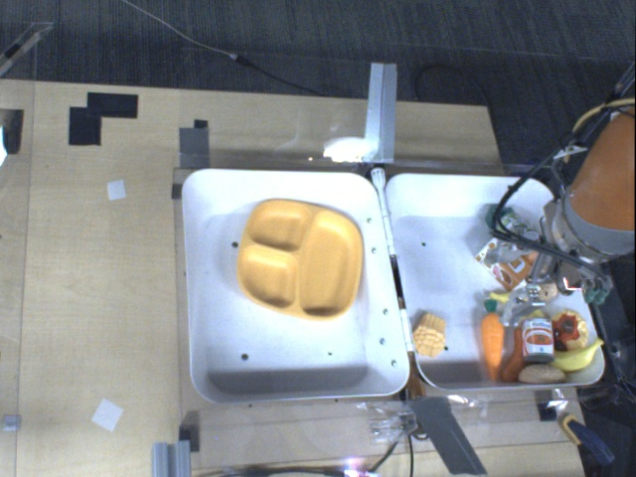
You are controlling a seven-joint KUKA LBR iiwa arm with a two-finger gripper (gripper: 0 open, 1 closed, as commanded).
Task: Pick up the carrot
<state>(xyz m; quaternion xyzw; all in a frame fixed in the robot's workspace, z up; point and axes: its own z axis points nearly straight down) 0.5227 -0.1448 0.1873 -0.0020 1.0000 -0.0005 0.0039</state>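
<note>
The orange carrot (492,342) lies lengthwise near the front of the right bin (447,217), among a cluster of other toy foods. The grey arm with its orange band reaches in from the right, and its gripper (531,292) hangs just above and to the right of the carrot's far end. The arm's cables and the clutter below hide the gripper's tips. Nothing can be seen held in it.
A corn cob piece (429,334) lies left of the carrot. To its right are a small red-labelled jar (538,339), a banana (583,358) and a red fruit (567,328), packed close together. A yellow divided plate (300,257) sits in the left bin (214,296).
</note>
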